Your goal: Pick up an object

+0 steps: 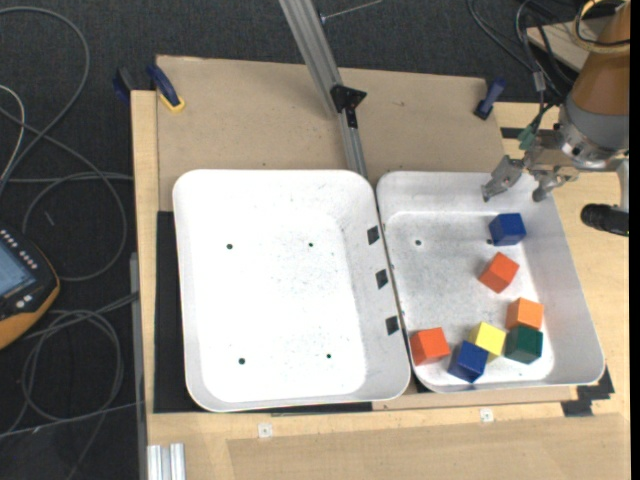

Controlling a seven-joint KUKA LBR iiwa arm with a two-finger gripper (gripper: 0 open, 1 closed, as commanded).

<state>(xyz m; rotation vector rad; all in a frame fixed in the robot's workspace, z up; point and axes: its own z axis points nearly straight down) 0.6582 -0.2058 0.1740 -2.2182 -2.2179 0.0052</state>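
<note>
right bin (570,268) | your near corner, 5 o'clock: orange cube (431,344), blue cube (467,360), yellow cube (490,338), green cube (523,345), orange cube (525,313) | mid: tilted orange cube (498,272) | far, 1 o'clock: blue cube (507,229) | gripper (523,186) above far rim, fingers spread, pinching nothing

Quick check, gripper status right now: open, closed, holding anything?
Gripper: open, fingers spread, nothing between them; it hangs above the far edge of the right bin, just beyond the blue cube.
</note>
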